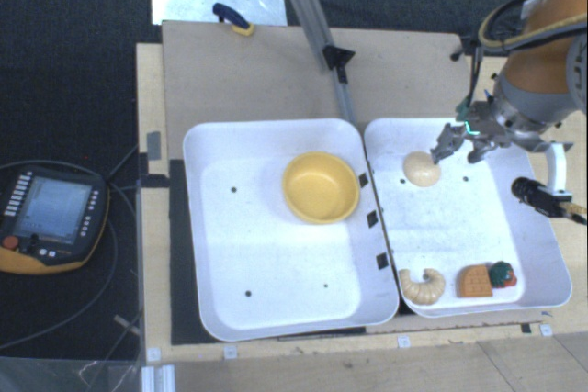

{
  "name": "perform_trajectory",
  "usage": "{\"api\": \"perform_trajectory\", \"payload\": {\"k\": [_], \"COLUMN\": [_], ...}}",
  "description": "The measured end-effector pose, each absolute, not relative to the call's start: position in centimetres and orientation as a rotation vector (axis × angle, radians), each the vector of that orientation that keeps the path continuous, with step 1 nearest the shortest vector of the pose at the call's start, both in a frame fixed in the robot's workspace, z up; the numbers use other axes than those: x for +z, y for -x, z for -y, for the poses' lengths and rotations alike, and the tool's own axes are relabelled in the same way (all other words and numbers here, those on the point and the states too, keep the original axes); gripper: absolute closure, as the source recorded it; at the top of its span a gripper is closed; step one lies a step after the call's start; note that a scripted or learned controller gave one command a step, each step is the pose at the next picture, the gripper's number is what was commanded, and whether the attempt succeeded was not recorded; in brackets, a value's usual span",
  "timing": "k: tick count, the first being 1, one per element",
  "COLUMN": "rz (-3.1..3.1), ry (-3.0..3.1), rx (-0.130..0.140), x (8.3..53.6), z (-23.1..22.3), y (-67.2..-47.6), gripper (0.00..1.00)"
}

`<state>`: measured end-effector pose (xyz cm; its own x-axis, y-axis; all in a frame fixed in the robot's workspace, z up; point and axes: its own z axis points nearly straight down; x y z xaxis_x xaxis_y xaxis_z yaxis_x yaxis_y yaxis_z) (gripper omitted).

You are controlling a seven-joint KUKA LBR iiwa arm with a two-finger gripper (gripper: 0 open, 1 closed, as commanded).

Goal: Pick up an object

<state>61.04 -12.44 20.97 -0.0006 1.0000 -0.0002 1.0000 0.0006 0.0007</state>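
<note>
A pale cream rounded object (422, 169) lies in the far part of the right bin (542, 239). My gripper (462, 147) hangs just to its right and a little above, with its two dark fingers spread apart and nothing between them. Near the front of that bin lie a ridged cream piece (423, 285), an orange square piece (475, 282) and a small green and red piece (502, 273). A yellow bowl (320, 186) stands in the left bin (216, 243).
A grey metal pole (308, 0) slants down to a black clamp behind the bins. A teach pendant (46, 218) lies on the floor at the left. A black part of the arm (537, 194) sticks out over the right bin's right side.
</note>
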Motion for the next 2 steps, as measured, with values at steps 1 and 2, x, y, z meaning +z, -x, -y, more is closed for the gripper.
{"api": "perform_trajectory", "payload": {"k": [1,2], "rz": [-2.222,-2.224], "ry": [-2.22,-2.224], "rx": [0.001,-0.004], "x": [21.0,14.7], "z": [12.4,12.6], "y": [-61.0,-61.0], "gripper": [0.0,0.0]}}
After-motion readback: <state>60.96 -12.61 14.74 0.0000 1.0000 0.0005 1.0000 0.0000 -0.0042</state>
